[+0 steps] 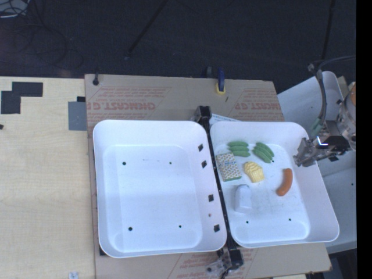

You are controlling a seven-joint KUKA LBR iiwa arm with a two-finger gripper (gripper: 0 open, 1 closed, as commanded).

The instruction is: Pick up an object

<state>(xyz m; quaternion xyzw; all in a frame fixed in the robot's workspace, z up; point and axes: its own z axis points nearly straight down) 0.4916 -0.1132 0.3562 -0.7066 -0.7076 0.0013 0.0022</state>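
The right bin holds several small items. Two green pods lie near its back: one on the left, the other to its right. Below them sit a patterned sponge-like block and a yellow lumpy piece. An orange sausage shape lies further right, and a pale translucent cup lies toward the front. My gripper hangs over the bin's right rim, right of the orange piece, with nothing seen between its fingers.
The left bin sits beside the right one, joined by a black clip strip. Both rest on a cardboard sheet. Light wooden bench surface extends to the left. A blue-and-yellow clamp stands at the cardboard's back edge.
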